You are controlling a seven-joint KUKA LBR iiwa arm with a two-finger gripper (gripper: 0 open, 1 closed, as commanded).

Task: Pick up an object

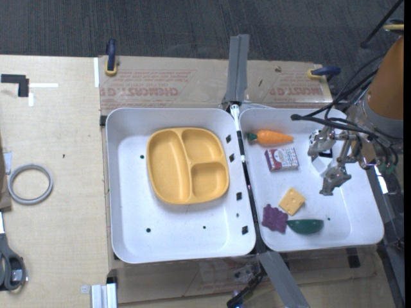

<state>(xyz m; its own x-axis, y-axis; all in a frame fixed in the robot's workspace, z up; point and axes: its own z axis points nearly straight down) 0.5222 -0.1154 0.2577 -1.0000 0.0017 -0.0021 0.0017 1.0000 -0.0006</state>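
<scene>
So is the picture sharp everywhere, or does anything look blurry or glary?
In the camera view the yellow divided plate and toy carrot are fairly crisp under soft, even light; the gripper looks slightly smeared, and the white bins' rims are bright but not blown out.

Red mirrored lettering runs along the cardboard strip (192, 85) behind the bins, too garbled to read surely.

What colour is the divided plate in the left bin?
Yellow-orange, plain, seen clearly in the camera view: the plate.
</scene>
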